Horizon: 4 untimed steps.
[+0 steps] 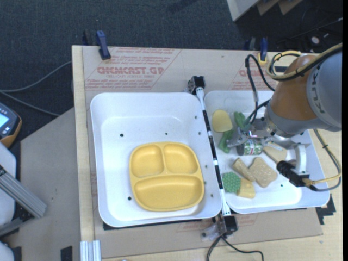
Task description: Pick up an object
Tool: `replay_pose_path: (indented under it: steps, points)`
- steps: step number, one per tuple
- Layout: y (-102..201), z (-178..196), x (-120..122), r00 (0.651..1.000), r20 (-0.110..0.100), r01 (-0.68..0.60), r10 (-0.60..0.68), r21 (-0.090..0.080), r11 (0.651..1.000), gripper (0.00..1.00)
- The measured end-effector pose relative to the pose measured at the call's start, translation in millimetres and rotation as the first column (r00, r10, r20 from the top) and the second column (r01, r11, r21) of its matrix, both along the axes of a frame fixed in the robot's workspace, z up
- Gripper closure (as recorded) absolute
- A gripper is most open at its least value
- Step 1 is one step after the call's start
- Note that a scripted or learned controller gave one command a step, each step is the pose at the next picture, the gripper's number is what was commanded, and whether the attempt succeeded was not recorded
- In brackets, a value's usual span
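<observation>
The yellow divided plate [165, 176] is serving as the landmark, lying flat in the near half of the left bin [109, 118] with its large compartment facing the camera. Just right of the plate, past the rim where the bins meet, a green textured piece [231, 182] is sitting in the right bin [272, 200], touching a pale yellow wedge [247, 190] on its right. Further right from the plate, two tan cracker-like pieces [255, 171] are lying side by side, the larger one [263, 172] tilted. Beyond these, still right of the plate, the gripper [239, 143] is hanging low over a small can-like object [251, 148] lying on its side; the object is appearing to sit at the fingertips, but how the jaws are standing I cannot tell, as the metal parts are blurring together there. A green leafy item [240, 119] and a yellow rounded piece [222, 120] are lying farther back. The grey arm with its orange band [291, 97] is reaching in from the right, far beyond the plate.
</observation>
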State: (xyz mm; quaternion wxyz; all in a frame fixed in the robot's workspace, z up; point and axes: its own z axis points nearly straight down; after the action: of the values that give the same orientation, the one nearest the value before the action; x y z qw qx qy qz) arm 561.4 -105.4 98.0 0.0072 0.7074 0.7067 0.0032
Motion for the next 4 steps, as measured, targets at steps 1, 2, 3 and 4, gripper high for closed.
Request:
replay_pose_path:
  steps: [1,2,3,4]
  points:
    - [-0.8,-9.3,38.3,1.000,-0.005,-0.003,0.004,0.003,1.000,0.00]
    - [0.2,2.2,38.5,1.000,-0.001,-0.001,0.001,0.005,1.000,1.00]
    - [18.9,91.2,-15.8,1.000,-0.013,-0.002,0.002,0.006,1.000,1.00]
    - [18.2,86.6,-14.2,1.000,-0.015,-0.001,0.001,0.006,1.000,0.00]
